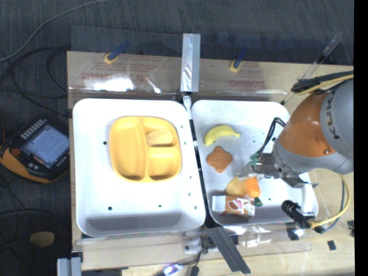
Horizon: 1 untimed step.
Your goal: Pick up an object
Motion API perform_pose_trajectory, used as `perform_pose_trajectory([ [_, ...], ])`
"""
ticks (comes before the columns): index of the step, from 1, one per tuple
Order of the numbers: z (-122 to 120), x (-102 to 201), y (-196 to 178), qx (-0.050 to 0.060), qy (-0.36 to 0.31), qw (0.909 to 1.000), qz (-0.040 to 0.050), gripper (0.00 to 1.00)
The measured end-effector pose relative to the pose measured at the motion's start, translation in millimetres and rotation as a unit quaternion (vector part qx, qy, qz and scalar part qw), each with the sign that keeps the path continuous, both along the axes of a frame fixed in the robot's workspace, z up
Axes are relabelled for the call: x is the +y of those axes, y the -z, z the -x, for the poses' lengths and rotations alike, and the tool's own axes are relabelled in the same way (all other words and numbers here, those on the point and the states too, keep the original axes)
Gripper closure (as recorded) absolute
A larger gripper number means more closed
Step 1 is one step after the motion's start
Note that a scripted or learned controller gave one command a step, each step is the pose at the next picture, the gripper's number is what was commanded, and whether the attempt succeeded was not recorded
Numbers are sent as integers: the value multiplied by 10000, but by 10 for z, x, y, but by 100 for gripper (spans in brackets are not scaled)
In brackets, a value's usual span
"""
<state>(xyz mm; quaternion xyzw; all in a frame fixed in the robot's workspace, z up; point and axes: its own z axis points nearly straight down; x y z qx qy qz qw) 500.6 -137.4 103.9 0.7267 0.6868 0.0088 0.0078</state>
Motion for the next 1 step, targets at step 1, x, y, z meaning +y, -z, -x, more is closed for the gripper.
perform_pose_trajectory([
  [1,-155,397,-1096,131,-296,9995,13,100],
])
